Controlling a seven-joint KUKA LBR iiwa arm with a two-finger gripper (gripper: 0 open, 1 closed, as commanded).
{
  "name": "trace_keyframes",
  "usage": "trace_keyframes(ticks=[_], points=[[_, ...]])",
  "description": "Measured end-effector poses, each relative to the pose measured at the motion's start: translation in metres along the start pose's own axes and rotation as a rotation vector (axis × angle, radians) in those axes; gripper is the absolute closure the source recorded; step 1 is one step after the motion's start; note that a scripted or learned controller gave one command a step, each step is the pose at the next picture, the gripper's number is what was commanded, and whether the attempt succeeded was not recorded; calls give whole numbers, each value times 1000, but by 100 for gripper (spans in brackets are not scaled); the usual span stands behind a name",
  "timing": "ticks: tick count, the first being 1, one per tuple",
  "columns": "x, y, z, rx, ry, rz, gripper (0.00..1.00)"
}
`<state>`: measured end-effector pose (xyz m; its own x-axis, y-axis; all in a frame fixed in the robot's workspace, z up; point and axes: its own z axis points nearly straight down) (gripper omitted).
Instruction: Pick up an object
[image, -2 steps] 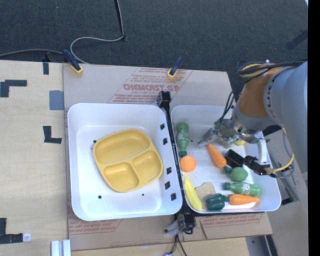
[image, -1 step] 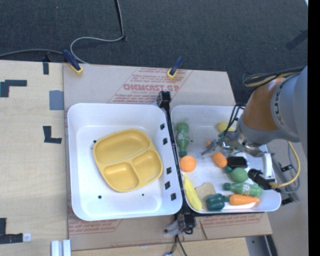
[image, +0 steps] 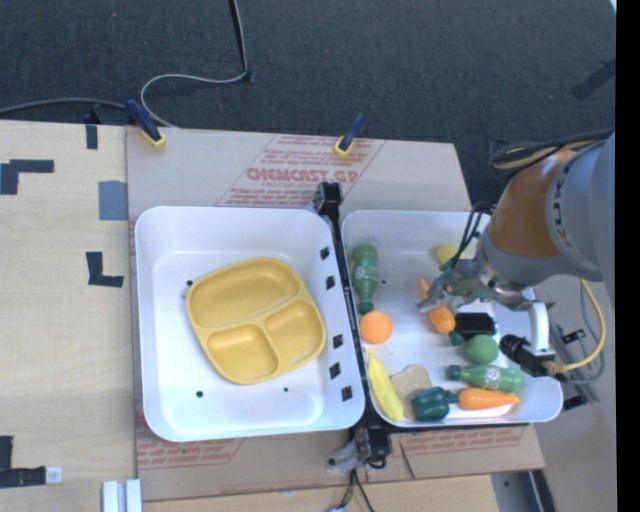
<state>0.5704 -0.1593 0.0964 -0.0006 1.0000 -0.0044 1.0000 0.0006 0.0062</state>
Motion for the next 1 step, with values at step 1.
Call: trace_keyframes(ticks=[1], points=[[85, 10, -88, 6, 5, -2, 100]])
